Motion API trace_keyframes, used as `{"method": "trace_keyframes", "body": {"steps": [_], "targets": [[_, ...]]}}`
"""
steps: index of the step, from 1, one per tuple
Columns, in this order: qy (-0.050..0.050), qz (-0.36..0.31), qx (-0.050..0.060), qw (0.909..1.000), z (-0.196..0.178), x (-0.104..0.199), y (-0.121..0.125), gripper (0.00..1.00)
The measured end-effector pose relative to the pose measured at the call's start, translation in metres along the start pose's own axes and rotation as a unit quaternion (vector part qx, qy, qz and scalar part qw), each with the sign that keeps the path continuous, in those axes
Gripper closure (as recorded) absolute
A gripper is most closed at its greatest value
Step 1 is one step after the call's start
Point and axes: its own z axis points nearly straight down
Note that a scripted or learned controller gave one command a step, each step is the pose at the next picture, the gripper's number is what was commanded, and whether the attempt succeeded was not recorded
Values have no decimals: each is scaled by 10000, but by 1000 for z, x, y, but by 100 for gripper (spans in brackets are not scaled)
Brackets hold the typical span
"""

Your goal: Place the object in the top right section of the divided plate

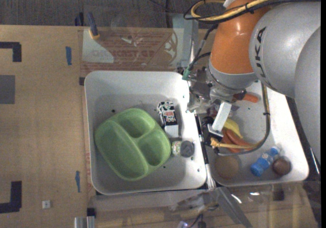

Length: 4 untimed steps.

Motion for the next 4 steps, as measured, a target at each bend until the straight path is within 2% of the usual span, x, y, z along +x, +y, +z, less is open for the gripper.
{"method": "trace_keyframes", "body": {"steps": [1,2,3,4], "targets": [[-16,-659,27,9978,24,17,-42,100],[-15,-812,4,9967,43,8,-8,100],[-14,-810,3,9967,43,8,-8,0],[-15,-450,24,9990,54,-27,-65,0]]}}
